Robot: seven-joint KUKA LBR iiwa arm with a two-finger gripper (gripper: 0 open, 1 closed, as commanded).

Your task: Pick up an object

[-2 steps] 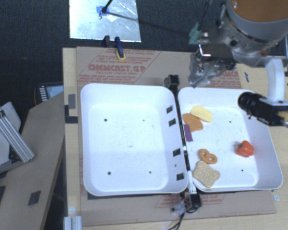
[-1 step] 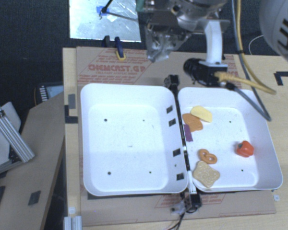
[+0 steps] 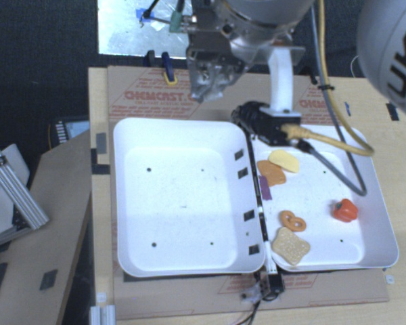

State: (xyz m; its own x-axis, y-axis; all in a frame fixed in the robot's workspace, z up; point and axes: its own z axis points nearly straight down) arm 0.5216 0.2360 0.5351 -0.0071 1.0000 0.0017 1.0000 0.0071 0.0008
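The arm is the closest thing to the lens, its grey body looming large and blurred at the upper right, with the orange band showing at the top edge. From it the gripper hangs over the printed cardboard sheet, just beyond the far rim of the left bin. Whether it is spread or pressed together cannot be told from this angle, and nothing can be made out in its grasp. The things to pick all lie in the right bin, well apart from the gripper. A toast slice sits in the near corner, close against the wall shared with the left bin, and a pretzel lies just beyond it. A red piece rests by itself toward the right side of that bin. Farther back, a yellow chip overlaps or touches an orange-brown piece, and a small purple strip lies just beside the dividing wall, near the orange-brown piece.
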